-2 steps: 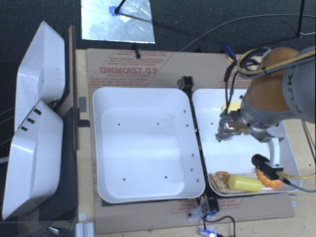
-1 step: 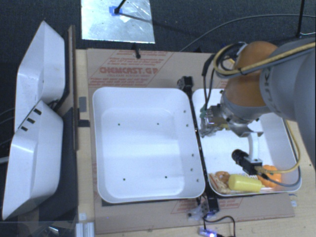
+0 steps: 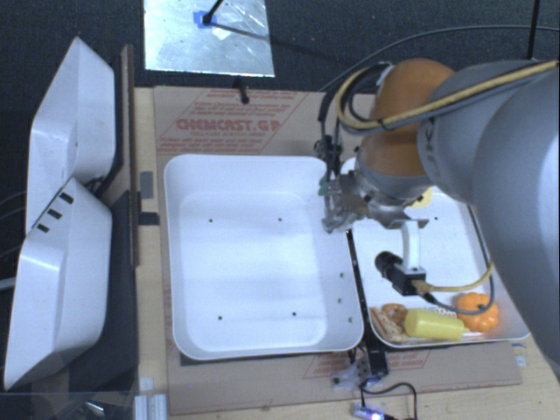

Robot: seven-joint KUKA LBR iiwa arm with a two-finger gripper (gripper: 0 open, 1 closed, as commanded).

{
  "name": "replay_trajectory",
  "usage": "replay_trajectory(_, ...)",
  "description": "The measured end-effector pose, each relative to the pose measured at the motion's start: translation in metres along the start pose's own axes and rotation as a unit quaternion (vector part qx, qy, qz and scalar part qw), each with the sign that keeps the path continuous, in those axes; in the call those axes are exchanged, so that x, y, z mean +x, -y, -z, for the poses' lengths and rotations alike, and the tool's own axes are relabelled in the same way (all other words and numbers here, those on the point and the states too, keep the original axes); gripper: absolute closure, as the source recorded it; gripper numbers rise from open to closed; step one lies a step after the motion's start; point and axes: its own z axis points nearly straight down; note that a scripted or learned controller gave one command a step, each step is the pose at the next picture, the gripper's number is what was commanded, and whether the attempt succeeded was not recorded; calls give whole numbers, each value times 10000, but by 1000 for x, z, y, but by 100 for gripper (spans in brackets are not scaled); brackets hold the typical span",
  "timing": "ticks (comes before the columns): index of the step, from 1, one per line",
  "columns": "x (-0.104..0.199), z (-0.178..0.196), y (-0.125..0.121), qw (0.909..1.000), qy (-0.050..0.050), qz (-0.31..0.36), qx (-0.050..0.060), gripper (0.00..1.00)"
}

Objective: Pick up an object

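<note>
Even overhead light, soft grainy focus (glare on the foil sheet), faint shadows.

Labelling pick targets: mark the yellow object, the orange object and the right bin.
yellow object (image 3: 432, 325): camera view, middle of its body.
orange object (image 3: 476, 309): camera view, its top surface.
right bin (image 3: 452, 234): camera view, bare floor.

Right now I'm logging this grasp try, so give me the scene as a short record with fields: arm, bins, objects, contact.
arm: grey arm reaches in from the right, gripper over the divide between bins
left bin: left bin, white
right bin: right bin, partly hidden by arm
objects: yellow object, orange object, tan object at right bin's near edge
contact: nothing seen held
</note>
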Motion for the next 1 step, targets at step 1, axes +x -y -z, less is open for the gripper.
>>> replay_trajectory(1,45,15,-33,10000,0,-6,-10,100)
